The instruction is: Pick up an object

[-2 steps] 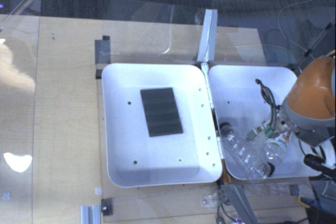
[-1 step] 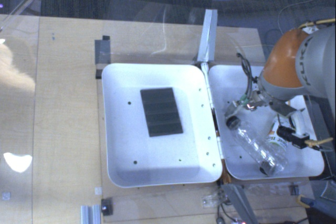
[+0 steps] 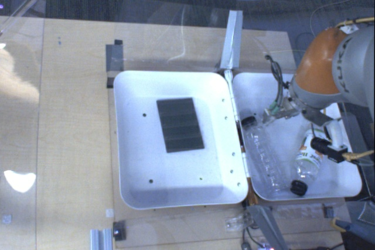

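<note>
Gripper (image 3: 275,111) hangs over the right bin (image 3: 351,187) near two clear bottles (image 3: 263,155), can't tell its finger state, dark pad (image 3: 180,125) in left bin (image 3: 135,184).

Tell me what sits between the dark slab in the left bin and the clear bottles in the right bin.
In the camera view: bare white bin floor, then the two bins' adjoining rims, between dark slab and clear bottles.

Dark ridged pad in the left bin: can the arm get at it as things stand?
Probably yes. The dark ridged pad lies alone and flat in the left bin, nothing over it. The arm sits over the right bin, so it must cross the divider.
</note>
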{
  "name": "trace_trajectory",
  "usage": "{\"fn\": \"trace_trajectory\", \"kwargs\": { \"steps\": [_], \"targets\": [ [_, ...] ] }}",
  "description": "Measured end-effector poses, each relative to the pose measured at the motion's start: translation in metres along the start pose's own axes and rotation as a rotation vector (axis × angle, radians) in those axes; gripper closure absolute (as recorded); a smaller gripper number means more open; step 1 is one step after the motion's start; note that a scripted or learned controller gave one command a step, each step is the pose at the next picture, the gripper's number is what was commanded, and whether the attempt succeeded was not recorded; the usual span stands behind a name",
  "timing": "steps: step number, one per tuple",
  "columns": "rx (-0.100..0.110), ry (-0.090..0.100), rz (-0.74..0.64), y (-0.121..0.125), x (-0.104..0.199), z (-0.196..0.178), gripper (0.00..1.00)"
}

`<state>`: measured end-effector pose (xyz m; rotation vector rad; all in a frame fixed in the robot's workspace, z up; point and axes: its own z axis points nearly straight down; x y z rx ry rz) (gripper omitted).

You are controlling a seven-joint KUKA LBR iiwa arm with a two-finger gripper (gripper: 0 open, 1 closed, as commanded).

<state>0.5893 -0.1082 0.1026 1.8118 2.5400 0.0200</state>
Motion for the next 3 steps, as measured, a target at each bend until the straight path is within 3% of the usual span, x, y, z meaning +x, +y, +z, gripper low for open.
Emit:
{"fn": "trace_trajectory", "kwargs": {
  "steps": [1, 2, 3],
  "targets": [
    [0.017, 0.006, 0.115, -0.005, -0.023, -0.054, 1.0],
    [0.017, 0.006, 0.114, -0.005, -0.023, -0.054, 0.0],
    [0.009, -0.008, -0.015, 0.001, -0.003, 0.003, 0.0]
  ]
}}
